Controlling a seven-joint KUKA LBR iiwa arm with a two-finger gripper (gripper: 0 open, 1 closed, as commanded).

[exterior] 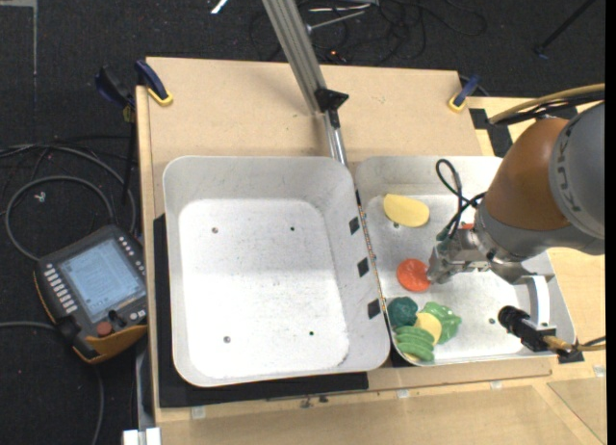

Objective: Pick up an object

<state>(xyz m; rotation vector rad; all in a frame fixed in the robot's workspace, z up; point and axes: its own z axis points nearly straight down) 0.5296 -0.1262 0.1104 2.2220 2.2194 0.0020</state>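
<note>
Lying in the right bin [481, 352], a red object [414, 274] sits just left of the claw [440, 270], whether touching it I cannot tell. A yellow piece [406, 210] rests farther back; green items [416, 327] cluster at the front. The left bin [183, 183] sits alongside on the desk [241, 106].

Arm [553, 188] cut off at 3 o'clock edge. Gripper [441, 270] fingertips too small to resolve. Right bin [404, 169] floor partly hidden beneath wrist. Green pieces [421, 326] at 6 o'clock of the gripper blurred together.
</note>
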